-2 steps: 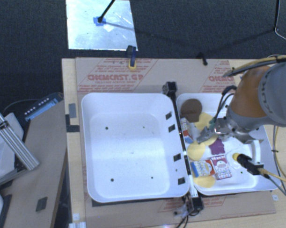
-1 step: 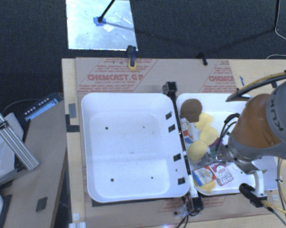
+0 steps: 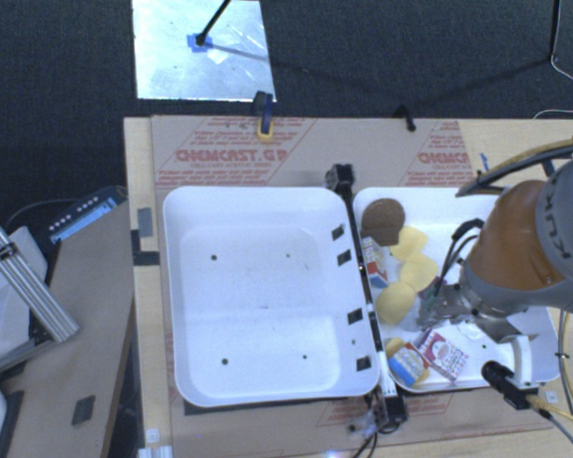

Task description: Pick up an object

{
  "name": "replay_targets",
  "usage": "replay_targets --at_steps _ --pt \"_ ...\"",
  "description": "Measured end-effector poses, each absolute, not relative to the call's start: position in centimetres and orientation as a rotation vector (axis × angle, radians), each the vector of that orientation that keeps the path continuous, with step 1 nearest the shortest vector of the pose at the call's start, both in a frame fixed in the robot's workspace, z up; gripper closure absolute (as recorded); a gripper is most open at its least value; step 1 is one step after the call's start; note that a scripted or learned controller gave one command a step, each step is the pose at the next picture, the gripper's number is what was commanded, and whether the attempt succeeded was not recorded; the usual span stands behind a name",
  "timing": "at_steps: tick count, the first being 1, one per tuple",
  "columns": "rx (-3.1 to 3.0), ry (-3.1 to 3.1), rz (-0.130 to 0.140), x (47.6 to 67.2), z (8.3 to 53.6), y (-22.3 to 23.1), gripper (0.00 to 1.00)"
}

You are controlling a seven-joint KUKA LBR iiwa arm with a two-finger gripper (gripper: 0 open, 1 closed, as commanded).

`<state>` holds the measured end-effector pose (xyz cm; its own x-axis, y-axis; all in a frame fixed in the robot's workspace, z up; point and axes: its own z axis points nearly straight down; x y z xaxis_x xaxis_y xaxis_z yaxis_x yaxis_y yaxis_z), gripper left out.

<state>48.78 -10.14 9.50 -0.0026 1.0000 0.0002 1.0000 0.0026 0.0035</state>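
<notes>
yellow lumps (image 3: 405,271), brown ball (image 3: 383,220), right bin

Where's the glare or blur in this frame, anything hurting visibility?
Camera view: strong glare on the shiny sheet at top; the left bin is evenly lit with soft shadow along its walls; the arm looks soft and shades the right bin; small items near the claw are low-detail.

You have two white bins (image 3: 260,290), three yellow pieces (image 3: 405,271), one brown ball (image 3: 384,219), one red-and-white packet (image 3: 443,352), one blue-rimmed cup (image 3: 407,365).
</notes>
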Motion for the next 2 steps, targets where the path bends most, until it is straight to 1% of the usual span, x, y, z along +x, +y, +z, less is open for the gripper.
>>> replay_targets --at_steps 1,2 --pt "2.194 2.227 0.028 56.9 28.3 -2.0 1.0" --pt "2.202 2.243 0.012 52.3 31.5 11.0 1.0"
